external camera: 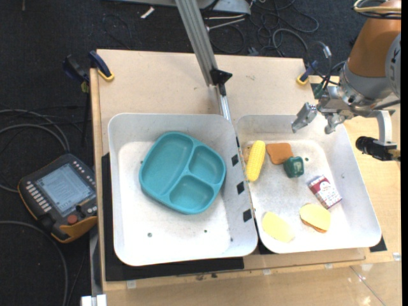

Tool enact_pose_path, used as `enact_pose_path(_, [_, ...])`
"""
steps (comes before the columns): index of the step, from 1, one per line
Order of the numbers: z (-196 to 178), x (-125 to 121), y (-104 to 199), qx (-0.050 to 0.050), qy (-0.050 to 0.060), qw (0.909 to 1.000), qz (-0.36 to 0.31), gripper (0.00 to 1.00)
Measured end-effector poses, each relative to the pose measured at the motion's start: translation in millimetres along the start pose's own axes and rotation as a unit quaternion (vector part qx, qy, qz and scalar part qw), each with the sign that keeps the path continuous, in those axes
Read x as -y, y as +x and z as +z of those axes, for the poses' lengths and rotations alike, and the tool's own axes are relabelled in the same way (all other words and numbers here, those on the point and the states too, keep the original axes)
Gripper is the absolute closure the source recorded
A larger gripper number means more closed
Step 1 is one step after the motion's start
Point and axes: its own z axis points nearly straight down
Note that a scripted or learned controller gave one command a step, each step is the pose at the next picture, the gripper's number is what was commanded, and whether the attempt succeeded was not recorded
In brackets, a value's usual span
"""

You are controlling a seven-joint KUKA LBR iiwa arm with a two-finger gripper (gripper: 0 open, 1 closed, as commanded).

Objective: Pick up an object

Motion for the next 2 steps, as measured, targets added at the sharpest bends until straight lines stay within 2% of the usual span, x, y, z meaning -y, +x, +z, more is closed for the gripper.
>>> enact_pose_path(1, [0.0,0.0,0.0,0.0,0.0,1.0,0.0,0.0])
enact_pose_path(2, [45.9,7.6,0.0,0.0,0.002,1.0,0.001,0.0])
